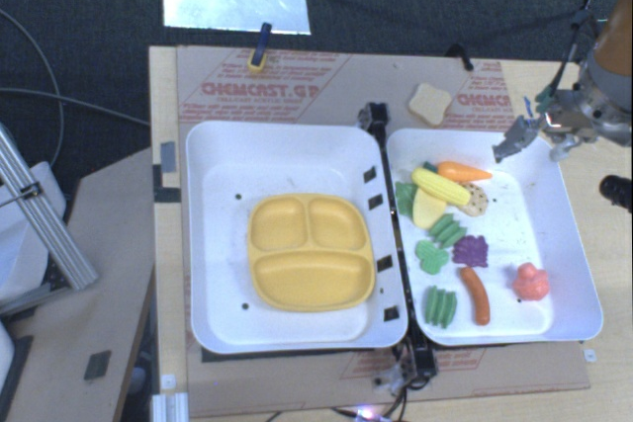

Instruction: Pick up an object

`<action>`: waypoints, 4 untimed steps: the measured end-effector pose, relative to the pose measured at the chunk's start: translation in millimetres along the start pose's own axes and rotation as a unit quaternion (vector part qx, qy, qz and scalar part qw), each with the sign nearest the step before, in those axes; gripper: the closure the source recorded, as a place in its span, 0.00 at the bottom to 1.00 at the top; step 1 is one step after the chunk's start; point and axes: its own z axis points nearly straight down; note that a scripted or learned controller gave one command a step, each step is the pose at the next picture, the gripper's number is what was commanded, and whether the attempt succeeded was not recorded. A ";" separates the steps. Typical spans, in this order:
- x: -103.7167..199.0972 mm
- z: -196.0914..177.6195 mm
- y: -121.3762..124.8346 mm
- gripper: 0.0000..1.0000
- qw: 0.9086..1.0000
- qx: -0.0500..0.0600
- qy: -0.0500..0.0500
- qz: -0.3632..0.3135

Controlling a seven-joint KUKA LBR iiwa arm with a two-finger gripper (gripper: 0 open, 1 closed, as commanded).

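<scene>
The right bin [569, 242] holds several toy foods: an orange carrot [463, 171], a yellow corn cob [440, 185], a brown cookie [478, 204], a green pea pod [447, 230], broccoli [431, 257], purple grapes [471, 251], a red-brown sausage [476, 295], green beans [440, 305] and a pink fruit [531, 282]. My gripper [539, 143] hangs over the bin's far right corner, up and to the right of the carrot. Its fingers stand open, apart from every item, with nothing between them.
The left bin [213, 212] holds a yellow divided plate [310, 250]. A slice of toy bread [430, 103] lies on the cardboard behind the bins. A yellow and blue clip [259, 47] sits at the board's far edge. A metal frame [40, 212] stands at the left.
</scene>
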 end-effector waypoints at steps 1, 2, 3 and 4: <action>56.5 164.6 -21.5 0.00 1.000 0.008 0.003 -0.003; 52.1 144.3 -16.7 1.00 1.000 0.000 0.000 0.000; 52.0 144.6 -16.7 0.00 1.000 0.000 0.000 0.000; 69.6 187.4 -17.8 0.00 1.000 0.002 0.001 -0.001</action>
